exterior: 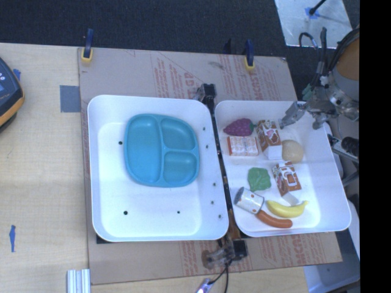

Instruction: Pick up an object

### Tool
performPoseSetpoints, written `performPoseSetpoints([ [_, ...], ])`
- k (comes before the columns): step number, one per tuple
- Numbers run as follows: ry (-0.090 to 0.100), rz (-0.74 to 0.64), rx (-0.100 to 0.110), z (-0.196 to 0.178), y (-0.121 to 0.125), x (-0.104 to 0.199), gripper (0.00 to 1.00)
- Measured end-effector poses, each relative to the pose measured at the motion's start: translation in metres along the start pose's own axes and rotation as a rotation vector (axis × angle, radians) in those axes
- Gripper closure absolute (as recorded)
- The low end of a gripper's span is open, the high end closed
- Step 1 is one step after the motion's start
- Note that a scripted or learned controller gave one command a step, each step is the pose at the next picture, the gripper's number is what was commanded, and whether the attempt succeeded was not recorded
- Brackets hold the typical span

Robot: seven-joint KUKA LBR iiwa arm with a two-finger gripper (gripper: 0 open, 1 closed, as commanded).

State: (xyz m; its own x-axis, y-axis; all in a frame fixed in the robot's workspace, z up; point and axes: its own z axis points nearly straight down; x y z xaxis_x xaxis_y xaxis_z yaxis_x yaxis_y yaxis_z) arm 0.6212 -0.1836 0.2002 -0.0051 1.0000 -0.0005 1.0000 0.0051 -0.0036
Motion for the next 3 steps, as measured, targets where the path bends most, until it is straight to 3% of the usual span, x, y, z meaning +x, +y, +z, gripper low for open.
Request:
performPoseSetpoints([
  [1,0.0,-0.001,0.001,0.093,-0.061,0.068,0.0],
  [2,0.0,0.0,0.001,0.109,-0.089,0.077,0.0],
  [3,-0.001,-0.002,0.002,0.099,-0.089,0.076,1.0],
])
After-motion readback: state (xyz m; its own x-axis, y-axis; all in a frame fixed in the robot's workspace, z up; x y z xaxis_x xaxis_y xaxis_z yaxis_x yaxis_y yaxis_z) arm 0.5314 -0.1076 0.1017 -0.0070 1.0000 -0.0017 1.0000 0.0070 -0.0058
